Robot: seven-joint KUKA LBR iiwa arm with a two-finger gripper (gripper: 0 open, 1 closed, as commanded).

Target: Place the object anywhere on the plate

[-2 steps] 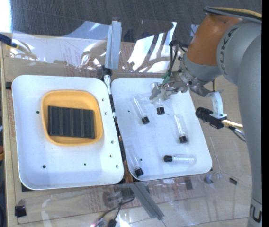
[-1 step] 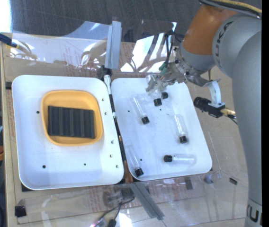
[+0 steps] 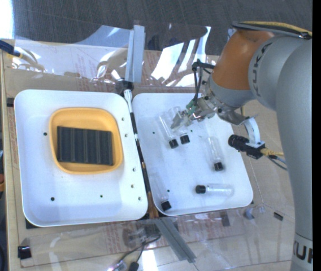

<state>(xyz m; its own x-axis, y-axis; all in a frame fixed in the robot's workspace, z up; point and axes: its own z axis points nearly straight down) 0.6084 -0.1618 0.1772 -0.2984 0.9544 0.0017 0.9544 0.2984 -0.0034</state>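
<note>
We see clear vials lying in the right bin, far from the yellow plate. Light, slippery; we'd grip mid-barrel. The jaws' state we cannot tell.

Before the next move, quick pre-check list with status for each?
1. Plate in left bin, upright, reachable: ok.
2. Dark ribbed insert covers the plate's middle, rim free: ok.
3. Tool over the right bin, at the upper tubes: ok.
4. Tube between the tool's tips: cannot tell.
5. Other tubes lie apart from the tool: ok.
6. Bin divider on the path to the plate, clearance: cannot tell.
</note>
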